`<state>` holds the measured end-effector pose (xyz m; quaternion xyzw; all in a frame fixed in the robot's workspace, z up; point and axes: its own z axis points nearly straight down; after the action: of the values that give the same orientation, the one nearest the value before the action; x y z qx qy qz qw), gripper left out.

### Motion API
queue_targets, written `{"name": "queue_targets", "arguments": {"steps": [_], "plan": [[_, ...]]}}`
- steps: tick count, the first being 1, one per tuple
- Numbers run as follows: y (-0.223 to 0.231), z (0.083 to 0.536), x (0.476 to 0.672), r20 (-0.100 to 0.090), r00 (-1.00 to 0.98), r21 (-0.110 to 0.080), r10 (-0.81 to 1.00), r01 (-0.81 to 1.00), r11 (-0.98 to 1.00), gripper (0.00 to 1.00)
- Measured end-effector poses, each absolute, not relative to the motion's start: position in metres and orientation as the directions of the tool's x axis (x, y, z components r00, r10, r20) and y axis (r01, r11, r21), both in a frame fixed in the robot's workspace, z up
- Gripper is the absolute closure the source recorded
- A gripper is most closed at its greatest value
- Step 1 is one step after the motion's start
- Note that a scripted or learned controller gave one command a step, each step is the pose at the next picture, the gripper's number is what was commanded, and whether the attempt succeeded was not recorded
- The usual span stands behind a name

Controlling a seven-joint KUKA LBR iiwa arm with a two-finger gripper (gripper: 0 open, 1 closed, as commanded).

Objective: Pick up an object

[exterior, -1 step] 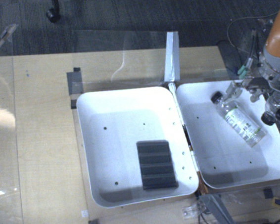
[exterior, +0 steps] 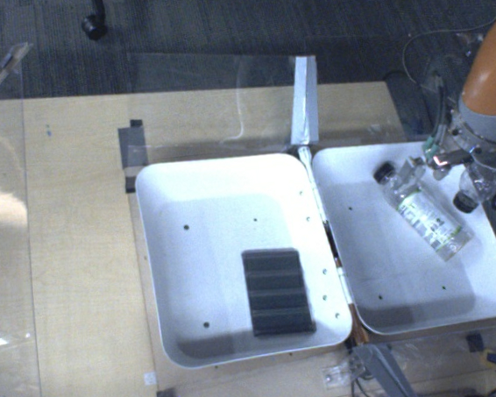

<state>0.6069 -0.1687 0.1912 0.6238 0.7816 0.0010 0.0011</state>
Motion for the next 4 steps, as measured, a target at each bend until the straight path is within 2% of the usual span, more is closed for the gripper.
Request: {"name": "queue_targets", "arguments": {"steps": [1, 2, 3, 4], "plan": [[-0.179, 0.229, 0.595, -0.001, -0.117, 0.006, 0.993, 0.993, 0.117, 0.00], [-0.204, 0.105, 0.617, -0.002, -0.261, 0.006, 0.965, 0.965, 0.261, 0.00], [-0.204, 0.135, 0.604, -0.002, -0.332, 0.006, 0.943, 0.943, 0.332, 0.00], [-0.181, 0.101, 0.570, -0.033, -0.503, 0.029, 0.864, 0.863, 0.504, 0.00]]}}
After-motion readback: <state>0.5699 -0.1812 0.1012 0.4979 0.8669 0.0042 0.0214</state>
